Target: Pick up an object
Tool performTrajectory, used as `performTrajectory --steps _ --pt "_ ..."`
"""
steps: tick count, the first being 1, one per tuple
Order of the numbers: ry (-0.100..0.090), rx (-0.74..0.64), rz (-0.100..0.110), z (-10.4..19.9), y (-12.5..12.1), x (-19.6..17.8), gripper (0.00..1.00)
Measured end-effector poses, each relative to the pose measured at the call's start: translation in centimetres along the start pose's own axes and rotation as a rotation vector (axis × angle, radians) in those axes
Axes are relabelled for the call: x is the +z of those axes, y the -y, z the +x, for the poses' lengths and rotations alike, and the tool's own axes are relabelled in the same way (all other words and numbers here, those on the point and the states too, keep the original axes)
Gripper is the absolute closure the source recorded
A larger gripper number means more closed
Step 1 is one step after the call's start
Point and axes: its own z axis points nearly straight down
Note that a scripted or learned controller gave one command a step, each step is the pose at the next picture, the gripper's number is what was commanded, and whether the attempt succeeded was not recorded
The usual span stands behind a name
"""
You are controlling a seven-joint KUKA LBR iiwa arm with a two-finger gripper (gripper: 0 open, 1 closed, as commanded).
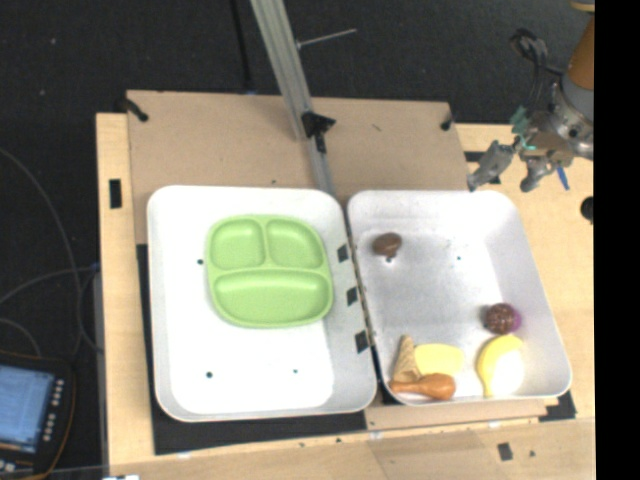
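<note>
Orange carrot [424,386] lies crosswise along near wall.

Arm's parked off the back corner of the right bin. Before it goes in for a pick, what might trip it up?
1. The ice cream cone, yellow block and orange piece lie touching near the right bin front wall; a grab there may catch two or hit the wall.
2. The brown mushroom looks small and rounded; it may roll off.
3. The gripper hangs beyond the rim, which it must clear.
</note>
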Motion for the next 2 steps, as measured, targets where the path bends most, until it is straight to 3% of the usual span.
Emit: performTrajectory --steps 1,2 --pt "0.001 -0.001 0.0 0.0 0.0 0.0 0.0" --pt "-0.001 -0.002 0.005 0.7 0.1 4.6 0.0"
